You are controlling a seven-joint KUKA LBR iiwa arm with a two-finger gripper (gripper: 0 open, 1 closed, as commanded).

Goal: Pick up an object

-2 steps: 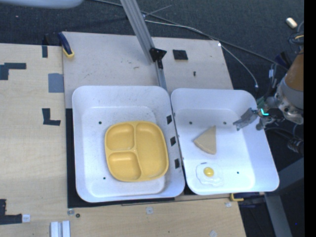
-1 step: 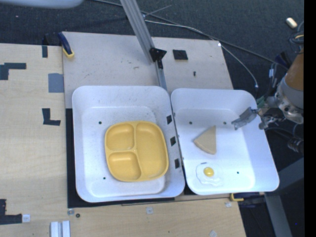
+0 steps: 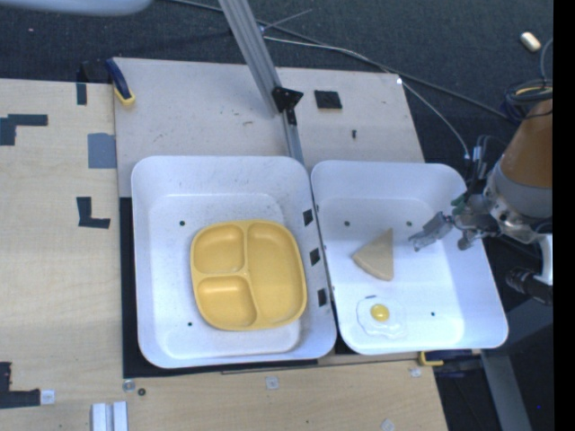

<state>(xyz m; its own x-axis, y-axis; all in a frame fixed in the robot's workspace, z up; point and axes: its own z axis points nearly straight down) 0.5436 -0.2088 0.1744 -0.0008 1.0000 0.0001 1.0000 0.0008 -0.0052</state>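
A tan wedge-shaped piece [image 3: 377, 256] lies in the middle of the right bin [image 3: 449, 187]. A toy fried egg [image 3: 379, 316] rests near that bin's front edge. My gripper [image 3: 446, 230] hovers over the right bin's right side, just right of the wedge and apart from it. Its two fingers stand spread open, with nothing between them. A yellow three-compartment plate [image 3: 248, 274] sits in the left bin [image 3: 157, 196].
A slanted metal pole [image 3: 256, 48] rises behind the bins, ending at a black clamp [image 3: 286, 100]. Cables trail across the dark floor at the back right. The arm's orange band [image 3: 530, 146] stands at the right edge.
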